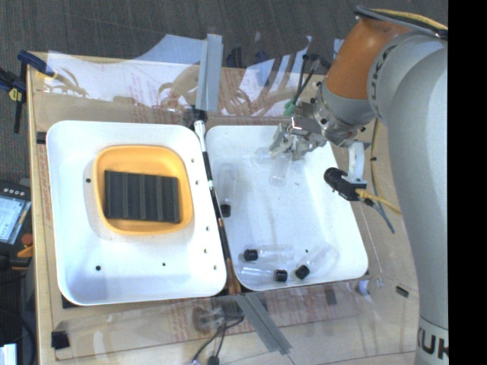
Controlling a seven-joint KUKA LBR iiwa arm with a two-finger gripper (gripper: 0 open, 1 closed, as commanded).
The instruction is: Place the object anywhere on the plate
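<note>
On the desk [114, 325], two white bins sit side by side over dark carpet [114, 14], the left bin [68, 265] holding a yellow plate [141, 162], the gripper [293, 139] above the right bin [335, 234].

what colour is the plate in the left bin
Yellow-orange plate, with a dark ribbed rectangle in its middle; the camera view shows it clearly.

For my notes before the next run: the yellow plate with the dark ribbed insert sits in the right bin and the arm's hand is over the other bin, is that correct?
Not quite. The camera view shows the yellow plate with its dark ribbed insert in the left bin, not the right. The hand is indeed over the other bin, the right bin, near its far edge.
</note>
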